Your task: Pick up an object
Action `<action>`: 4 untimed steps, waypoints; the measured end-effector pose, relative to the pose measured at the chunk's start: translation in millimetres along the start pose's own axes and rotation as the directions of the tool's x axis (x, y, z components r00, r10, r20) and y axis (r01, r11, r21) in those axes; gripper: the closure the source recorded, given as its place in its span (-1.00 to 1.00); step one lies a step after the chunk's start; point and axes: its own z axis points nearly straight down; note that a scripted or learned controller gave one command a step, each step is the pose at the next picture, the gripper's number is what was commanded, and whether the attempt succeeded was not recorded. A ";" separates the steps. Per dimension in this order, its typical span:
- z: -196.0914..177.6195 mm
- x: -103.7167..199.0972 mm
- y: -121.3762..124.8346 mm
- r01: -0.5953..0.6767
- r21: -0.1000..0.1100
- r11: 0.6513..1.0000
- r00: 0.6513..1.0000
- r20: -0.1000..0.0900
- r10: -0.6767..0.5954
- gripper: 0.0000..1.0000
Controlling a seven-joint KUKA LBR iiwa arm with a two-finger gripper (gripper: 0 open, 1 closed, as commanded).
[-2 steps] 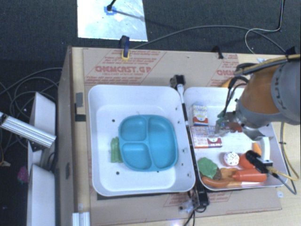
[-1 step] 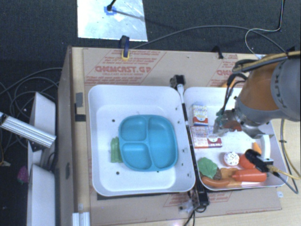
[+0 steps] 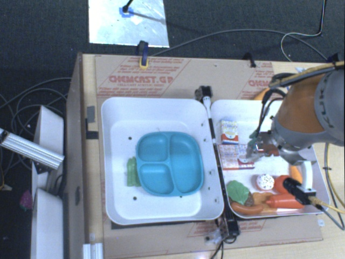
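Camera view, inspected from above: two shallow white bins sit side by side on the bench, their inner rims meeting. The left bin (image 3: 123,117) holds a blue divided plate (image 3: 170,163) lying flat at its middle, and a green piece (image 3: 132,172) lies just beside the plate's left edge. The right bin (image 3: 243,111) holds the loose items. A small white carton (image 3: 229,131) with orange and red print lies near the bin's left wall, towards the far end. Just below it, a flat printed card (image 3: 233,158) with red lettering rests on the bin floor. Nearer the front lie a white dotted ball (image 3: 264,182), a green leaf-shaped item (image 3: 237,190) and a red-orange sausage-shaped item (image 3: 283,202); the green item lies against a brown piece (image 3: 251,199), and a long orange piece (image 3: 247,210) lies along the front wall. A small orange item (image 3: 295,172) lies near the right wall. The arm (image 3: 302,109) enters from the right and bends down into the right bin. The gripper (image 3: 249,154) sits low over the right edge of the printed card, between the carton and the dotted ball. Whether it is open or closed cannot be told, and no item is seen held in it. Contact between the gripper and the card cannot be confirmed. All items noted lie on the bin floors.
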 end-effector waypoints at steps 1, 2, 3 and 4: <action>0.0 0.1 0.0 0.000 0.000 1.000 1.000 0.000 0.000 -1.00; 66.6 -38.0 -12.1 0.000 0.000 1.000 1.000 0.001 0.000 -1.00; 65.9 -74.4 86.0 0.002 -0.003 1.000 1.000 0.002 -0.002 -1.00; 55.2 -74.4 86.8 0.007 -0.004 1.000 1.000 0.003 -0.007 1.00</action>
